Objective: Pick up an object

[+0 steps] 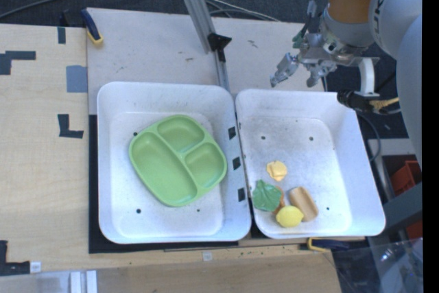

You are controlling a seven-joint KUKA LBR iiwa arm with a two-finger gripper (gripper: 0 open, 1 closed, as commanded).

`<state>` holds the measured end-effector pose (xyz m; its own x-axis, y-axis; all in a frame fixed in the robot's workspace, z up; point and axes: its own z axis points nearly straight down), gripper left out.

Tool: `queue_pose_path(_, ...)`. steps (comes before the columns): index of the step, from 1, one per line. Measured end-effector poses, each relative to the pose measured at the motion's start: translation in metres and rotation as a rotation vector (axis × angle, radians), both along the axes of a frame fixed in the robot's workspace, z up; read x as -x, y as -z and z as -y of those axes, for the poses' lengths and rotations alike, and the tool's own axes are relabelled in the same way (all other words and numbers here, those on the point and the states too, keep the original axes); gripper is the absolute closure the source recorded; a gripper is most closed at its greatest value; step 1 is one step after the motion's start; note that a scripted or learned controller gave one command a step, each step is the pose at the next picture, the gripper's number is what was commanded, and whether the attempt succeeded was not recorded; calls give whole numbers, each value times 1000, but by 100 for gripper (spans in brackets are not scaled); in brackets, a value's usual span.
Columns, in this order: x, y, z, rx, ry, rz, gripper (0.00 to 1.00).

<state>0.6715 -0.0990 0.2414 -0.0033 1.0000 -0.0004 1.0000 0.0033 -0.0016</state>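
1. Above the far edge of the right shallow white plastic bin (357,147), the two-finger metal gripper (300,77) of the grey arm hangs in the air, and its two fingers stand clearly apart with nothing between them.
2. At the near side of this right bin, four small objects lie close together: a pale yellow crumpled piece (276,170), a dark green leafy toy piece (266,196), a tan bread-like roll (303,203) and a round yellow lemon-shaped toy (289,217).
3. The green piece and the lemon-shaped toy look as if they touch each other or almost touch, and the roll lies just beside the lemon-shaped toy; the pale yellow piece sits a little apart, toward the far side.
4. The left shallow white plastic bin (110,168) holds a light green plastic tray with three compartments (177,159), which lies flat and a bit turned.
5. As for the progress, the task seems to be at its beginning: no object is lifted, and all of them rest on the bin floors.
6. What is left is almost everything: the gripper must travel toward the near side, come down over one object, close on it and raise it.
7. The gripper is well apart from the group of small objects, so the approach itself is not yet done.
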Motion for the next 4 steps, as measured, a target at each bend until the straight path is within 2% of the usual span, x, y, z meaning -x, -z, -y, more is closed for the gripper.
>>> queue_pose_path(1, 0, 0, 0, 0, 0, 0, 0)
queue_pose_path(2, -4, 46, -5, 1, 0, -3, 0)
queue_pose_path(3, -6, 108, 0, 1, 1, -5, 0)
queue_pose_path(4, -4, 153, 2, 2, 3, -17, 0)
